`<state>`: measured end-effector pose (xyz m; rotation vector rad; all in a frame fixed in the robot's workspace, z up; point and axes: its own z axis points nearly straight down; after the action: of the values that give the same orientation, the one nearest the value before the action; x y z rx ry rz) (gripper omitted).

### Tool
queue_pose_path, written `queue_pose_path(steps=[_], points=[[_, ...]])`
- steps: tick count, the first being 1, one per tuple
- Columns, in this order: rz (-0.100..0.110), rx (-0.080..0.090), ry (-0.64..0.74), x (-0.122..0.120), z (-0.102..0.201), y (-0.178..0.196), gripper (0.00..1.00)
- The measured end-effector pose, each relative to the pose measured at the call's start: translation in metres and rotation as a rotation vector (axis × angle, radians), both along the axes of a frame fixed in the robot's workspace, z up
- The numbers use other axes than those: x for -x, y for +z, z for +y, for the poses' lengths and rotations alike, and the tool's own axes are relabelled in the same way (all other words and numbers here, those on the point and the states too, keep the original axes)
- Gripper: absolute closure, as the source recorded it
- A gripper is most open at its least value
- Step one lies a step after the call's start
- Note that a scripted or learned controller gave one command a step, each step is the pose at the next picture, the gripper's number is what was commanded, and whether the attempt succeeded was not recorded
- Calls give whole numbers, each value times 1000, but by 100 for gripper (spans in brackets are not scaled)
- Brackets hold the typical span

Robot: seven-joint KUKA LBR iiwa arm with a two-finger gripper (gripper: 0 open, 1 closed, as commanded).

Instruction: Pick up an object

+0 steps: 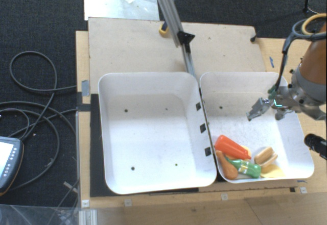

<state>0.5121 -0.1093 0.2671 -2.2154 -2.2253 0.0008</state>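
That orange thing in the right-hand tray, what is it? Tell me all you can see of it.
The orange wedge looks like a smooth plastic toy, bright orange-red, long and tapered. It lies flat and slanted in the near corner of the right bin, by the wall next to the other bin. Its lower edge meets a carrot-like toy and a green piece. The gripper hangs apart from it, further back.

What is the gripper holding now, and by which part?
Nothing is seen between the gripper's fingers; it hangs above the right bin, apart from the toys.
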Motion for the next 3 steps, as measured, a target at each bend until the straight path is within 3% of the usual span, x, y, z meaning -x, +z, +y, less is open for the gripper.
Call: queue_pose_path(steps=[1, 3], points=[[-4, 0, -2, -1, 0, 2, 0], [3, -1, -4, -6, 8, -100, 0]])
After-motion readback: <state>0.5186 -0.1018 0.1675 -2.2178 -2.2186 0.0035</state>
